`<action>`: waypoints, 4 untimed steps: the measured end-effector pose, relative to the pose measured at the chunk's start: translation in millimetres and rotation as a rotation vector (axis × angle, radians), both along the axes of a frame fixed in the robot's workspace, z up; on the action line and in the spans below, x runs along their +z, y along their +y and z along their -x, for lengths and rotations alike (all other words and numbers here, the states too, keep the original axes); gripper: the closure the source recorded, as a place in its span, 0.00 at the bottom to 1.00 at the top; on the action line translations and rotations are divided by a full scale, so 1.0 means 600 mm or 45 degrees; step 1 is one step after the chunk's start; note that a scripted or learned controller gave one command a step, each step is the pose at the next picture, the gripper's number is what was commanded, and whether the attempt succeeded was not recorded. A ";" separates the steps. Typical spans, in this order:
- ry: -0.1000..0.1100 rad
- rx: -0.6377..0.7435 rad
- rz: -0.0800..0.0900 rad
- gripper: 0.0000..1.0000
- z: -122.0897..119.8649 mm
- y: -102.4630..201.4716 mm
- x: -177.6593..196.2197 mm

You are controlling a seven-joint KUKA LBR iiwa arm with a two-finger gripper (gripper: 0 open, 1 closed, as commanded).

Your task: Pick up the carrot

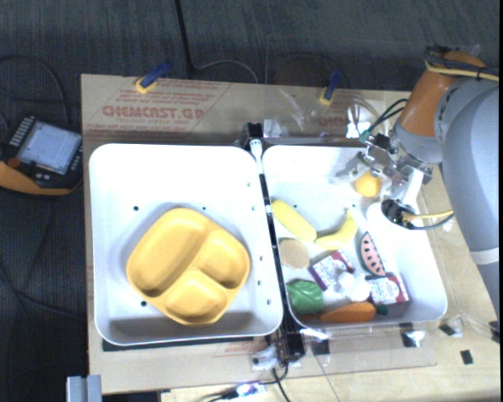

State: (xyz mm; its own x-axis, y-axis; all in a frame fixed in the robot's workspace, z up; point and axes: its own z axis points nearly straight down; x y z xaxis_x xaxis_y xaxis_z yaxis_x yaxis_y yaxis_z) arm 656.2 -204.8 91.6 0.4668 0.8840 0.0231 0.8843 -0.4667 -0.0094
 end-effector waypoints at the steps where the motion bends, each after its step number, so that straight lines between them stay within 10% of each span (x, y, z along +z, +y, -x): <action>1: 0.005 0.172 0.041 0.00 -0.020 0.020 -0.004; 2: 0.019 0.082 0.006 0.00 -0.026 0.006 -0.003; 4: 0.028 -0.005 0.003 0.00 -0.024 0.007 -0.003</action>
